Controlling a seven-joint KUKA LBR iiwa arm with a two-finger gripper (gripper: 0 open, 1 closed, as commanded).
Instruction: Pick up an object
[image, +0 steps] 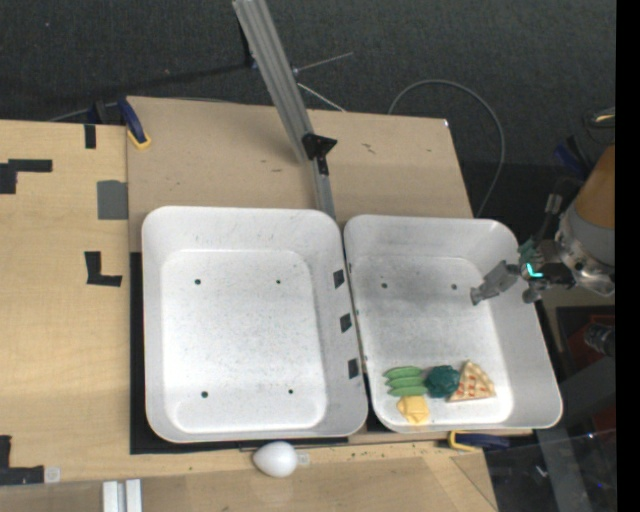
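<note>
on your left, the left bin holds nothing, and a white egg lies on the surface just below its front edge. in the right bin the objects sit bunched at the front: green pod, teal lump, yellow piece, pizza slice. the end effector hangs over that bin's right wall, apart from the cluster; you cannot tell its opening. nothing is picked yet: approach, grasp and lift all remain.
</note>
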